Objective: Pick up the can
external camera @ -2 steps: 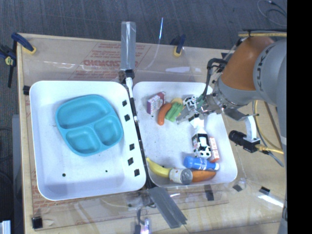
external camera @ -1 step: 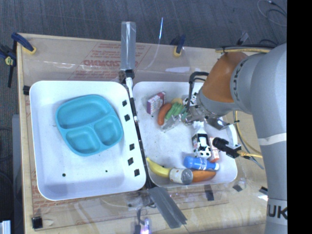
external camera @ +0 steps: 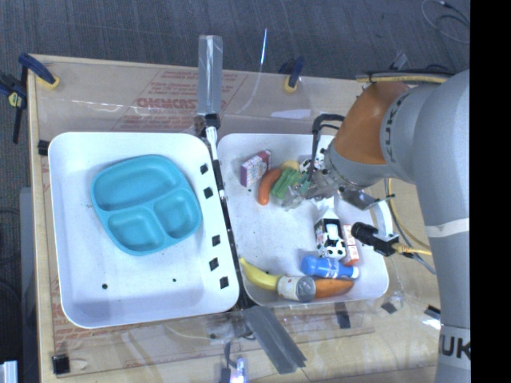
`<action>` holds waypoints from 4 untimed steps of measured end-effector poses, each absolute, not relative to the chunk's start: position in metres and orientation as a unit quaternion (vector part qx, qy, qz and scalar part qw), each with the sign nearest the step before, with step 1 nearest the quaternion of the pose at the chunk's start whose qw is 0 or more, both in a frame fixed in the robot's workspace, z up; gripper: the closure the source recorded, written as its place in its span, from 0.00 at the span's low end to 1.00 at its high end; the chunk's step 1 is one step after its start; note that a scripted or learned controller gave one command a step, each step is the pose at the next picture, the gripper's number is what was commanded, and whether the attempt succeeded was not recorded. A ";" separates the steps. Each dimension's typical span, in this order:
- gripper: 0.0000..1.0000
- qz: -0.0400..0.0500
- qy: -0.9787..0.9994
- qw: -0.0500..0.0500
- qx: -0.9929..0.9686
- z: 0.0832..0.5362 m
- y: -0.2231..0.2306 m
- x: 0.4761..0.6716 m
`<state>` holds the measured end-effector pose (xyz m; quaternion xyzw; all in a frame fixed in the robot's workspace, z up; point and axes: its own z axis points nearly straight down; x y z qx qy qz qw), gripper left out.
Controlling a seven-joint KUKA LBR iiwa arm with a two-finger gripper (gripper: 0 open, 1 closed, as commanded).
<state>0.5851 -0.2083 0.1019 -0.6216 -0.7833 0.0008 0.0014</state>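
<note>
At the right bin's point(external camera: 369, 287) lower edge the small metal can point(external camera: 304, 287) lies sideways between a yellow banana point(external camera: 259, 275) and orange carrot point(external camera: 332, 288). Higher up, the gripper point(external camera: 307, 183) hovers over green packaging point(external camera: 291, 183); its grip cannot be told.

Can lying on its side, below the end effector point(external camera: 307, 183).
The can point(external camera: 302, 287) shows a grey round end and lies well apart from the end effector, toward the near edge, touching a banana point(external camera: 257, 275).
</note>
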 end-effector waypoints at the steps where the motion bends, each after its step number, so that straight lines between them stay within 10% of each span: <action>1: 1.00 0.000 -0.754 0.000 -0.657 0.230 -0.147 0.591; 2: 1.00 0.001 -0.704 0.001 -0.710 0.245 -0.119 0.601; 3: 1.00 0.002 -0.696 0.002 -0.718 0.237 -0.092 0.550; 4: 1.00 0.000 -0.701 0.000 -0.713 0.294 -0.180 0.477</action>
